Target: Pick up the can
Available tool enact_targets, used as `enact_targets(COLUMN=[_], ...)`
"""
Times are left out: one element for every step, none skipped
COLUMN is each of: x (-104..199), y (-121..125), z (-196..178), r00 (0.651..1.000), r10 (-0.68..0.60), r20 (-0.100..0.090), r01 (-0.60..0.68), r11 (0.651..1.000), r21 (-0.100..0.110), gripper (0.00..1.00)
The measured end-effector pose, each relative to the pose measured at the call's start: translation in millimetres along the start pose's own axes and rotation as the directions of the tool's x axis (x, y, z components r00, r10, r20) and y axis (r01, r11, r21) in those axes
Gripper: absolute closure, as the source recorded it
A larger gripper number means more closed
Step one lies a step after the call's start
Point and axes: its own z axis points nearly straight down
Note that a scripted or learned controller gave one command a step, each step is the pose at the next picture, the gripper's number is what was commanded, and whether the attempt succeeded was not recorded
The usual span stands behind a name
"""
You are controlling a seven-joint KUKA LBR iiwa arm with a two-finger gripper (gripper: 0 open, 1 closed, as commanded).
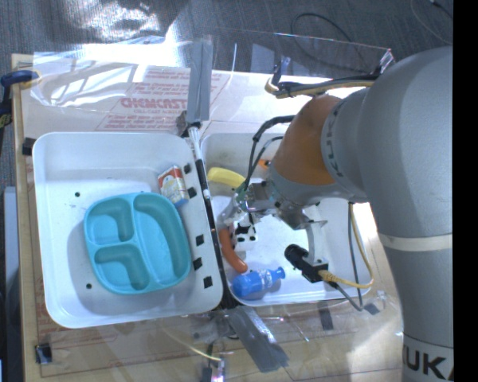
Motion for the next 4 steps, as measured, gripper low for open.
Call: enact_targets(x=[44, 145, 88, 129], y=[-39, -36, -13, -13], z=[-89, -89, -142, -137], r00=[0.979, 0.898, 0.808, 0.683], r10=[0.201, 0.44, 0.589, 0.731], r20=[-0.007, -0.006, -0.003, 0.0], r01=[-0.201, -0.44, -0.589, -0.731], r11=[0.979, 0.898, 0.808, 0.683], r21=[0.006, 0.007, 0.011, 0.014], gripper=[1.0, 1.0, 1.0, 1.0])
